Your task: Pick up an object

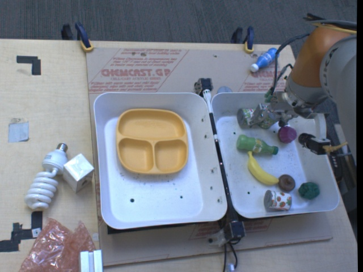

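Observation:
The right bin (317,205) holds a grey-green can (247,117) lying at its far edge, a purple ball (287,134), a green bottle (256,145), a yellow banana (261,171), a brown ring (286,182), a dark green lump (309,190) and a printed can (278,200). My gripper (265,117) is low at the far side of this bin, just right of the grey-green can and left of the purple ball. Whether it touches the can is unclear. The grey arm with its orange band (317,50) comes in from the upper right.
The left bin (108,169) bears a yellow divided plate (152,139). A blue bottle (264,60) lies on the board behind the right bin. Left of the bins lie a spiral light bulb (45,180), a white cube (78,171) and a red bag (54,248).

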Available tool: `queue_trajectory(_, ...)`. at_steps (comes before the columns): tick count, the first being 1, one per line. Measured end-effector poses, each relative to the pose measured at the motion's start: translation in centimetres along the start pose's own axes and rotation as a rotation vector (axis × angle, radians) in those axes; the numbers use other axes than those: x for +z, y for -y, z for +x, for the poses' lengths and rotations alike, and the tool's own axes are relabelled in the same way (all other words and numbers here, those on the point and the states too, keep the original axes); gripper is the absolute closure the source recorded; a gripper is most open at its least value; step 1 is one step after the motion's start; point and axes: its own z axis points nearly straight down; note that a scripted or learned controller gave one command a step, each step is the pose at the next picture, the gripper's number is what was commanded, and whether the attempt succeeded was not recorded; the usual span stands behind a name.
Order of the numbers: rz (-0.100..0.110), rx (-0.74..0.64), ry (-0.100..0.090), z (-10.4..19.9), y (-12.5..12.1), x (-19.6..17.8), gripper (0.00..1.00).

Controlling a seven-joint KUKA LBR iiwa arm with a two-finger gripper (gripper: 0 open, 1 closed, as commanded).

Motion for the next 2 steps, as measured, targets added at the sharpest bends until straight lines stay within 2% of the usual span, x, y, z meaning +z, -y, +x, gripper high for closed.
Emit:
queue_trajectory(1, -0.001, 0.002, -0.004, 5.6, 5.2, 1.3, 0.00)
queue_trajectory(2, -0.001, 0.004, -0.004, 5.4, 8.7, -0.2, 0.00)
